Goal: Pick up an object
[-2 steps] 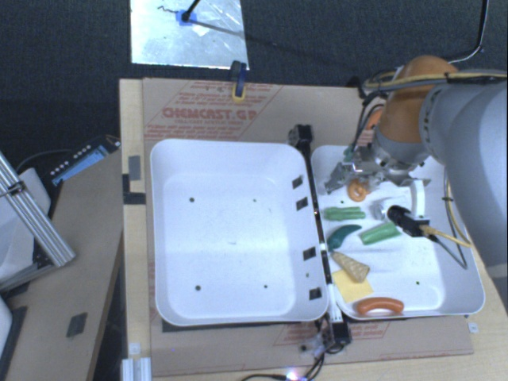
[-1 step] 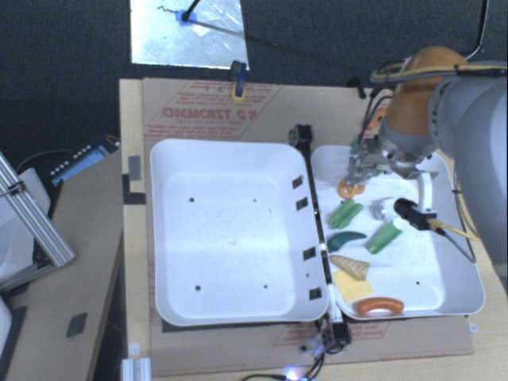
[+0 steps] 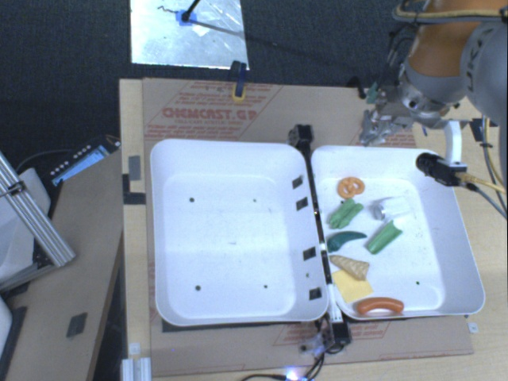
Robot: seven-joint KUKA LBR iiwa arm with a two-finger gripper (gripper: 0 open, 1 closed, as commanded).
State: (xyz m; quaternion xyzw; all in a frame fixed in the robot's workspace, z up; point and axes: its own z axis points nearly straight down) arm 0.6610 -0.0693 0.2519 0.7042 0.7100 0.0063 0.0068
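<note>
Clutter in the shallow white plastic right bin (image 3: 452, 236), all of it toward the side nearest the divider: orange pretzel-shaped ring (image 3: 350, 187) farthest back, then ridged green pod (image 3: 345, 213), with clear, glossy plastic piece (image 3: 390, 209) just beside it. Nearer the camera, chunky green stick (image 3: 383, 236) lying tilted, dark teal curved sliver (image 3: 346, 239), tan textured cone wedge (image 3: 350, 267) touching flat yellow square (image 3: 352, 286), and smooth orange-red sausage shape (image 3: 379, 307) along the near rim. Packed close, several touching, little bare floor between.

Two-finger metal gripper (image 3: 379, 127) above the bin's far rim, well apart from every piece, nothing seen in its grasp; released or clenched, cannot tell. Behind it, the grey arm with orange band (image 3: 452, 22) and loose cables.

Around: matching white left bin (image 3: 163, 236) alongside, joined by a row of black clips (image 3: 302, 203). Underneath, printed brown cardboard sheet (image 3: 206, 109). Farther back, crinkled silvery foil square (image 3: 186, 22) on dark carpet-like floor, and a blue-and-yellow clamp (image 3: 237, 82) at the cardboard's far edge.
</note>
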